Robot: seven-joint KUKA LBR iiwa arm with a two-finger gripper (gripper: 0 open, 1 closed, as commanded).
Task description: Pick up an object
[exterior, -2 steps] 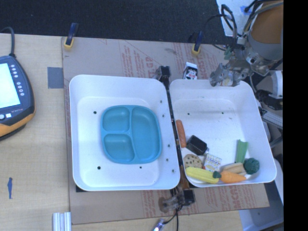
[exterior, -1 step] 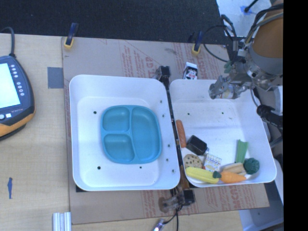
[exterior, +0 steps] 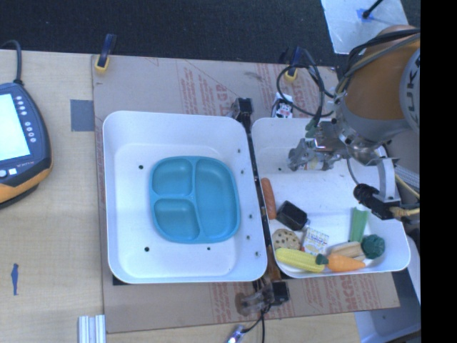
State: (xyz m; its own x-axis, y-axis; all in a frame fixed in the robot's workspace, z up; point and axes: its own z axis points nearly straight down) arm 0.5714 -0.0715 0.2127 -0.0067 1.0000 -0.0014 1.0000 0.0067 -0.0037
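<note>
My gripper hangs over the far part of the right bin, above bare white floor. It is open, with nothing between its fingers. The toys lie nearer the front of that bin: a brown sausage along the left wall, a black block, a cookie, a yellow corn cob, an orange carrot, a broccoli and a green stick. All of them sit below and apart from the gripper.
The left bin holds a blue divided plate. A teach pendant lies at the far left of the bench. Cables loop behind the right bin, beside the arm's orange band.
</note>
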